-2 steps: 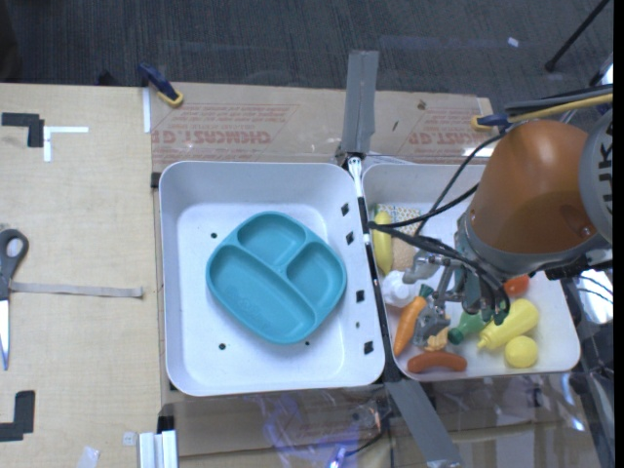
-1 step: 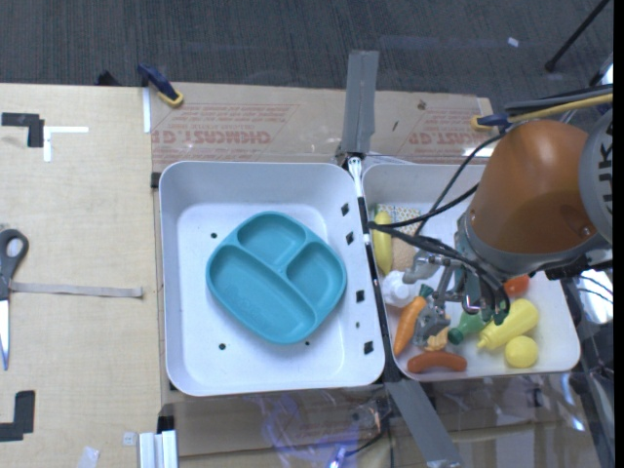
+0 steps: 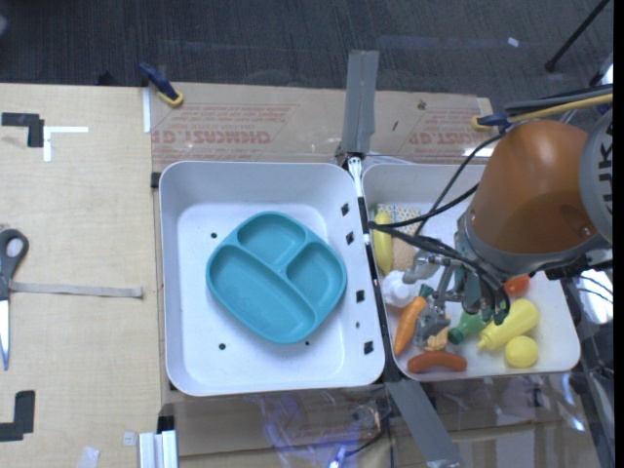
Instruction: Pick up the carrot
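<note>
Gripper (image 3: 436, 312) hangs just beside the carrot (image 3: 409, 325); its grip state seems unclear, cannot tell

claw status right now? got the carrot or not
claw: low in the right bin, right beside the carrot; open or shut cannot be told, and no carrot is visibly between its fingers.

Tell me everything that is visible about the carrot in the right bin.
The carrot is a small orange toy, smooth like plastic, tapering to a point at its lower end. It lies tilted in the right bin, close to the wall shared with the left bin, the tip pointing toward the near edge. Its upper end lies by a white item; a reddish sausage-shaped toy lies just below its tip. The gripper is right beside it, on its right; whether they touch is unclear.
</note>
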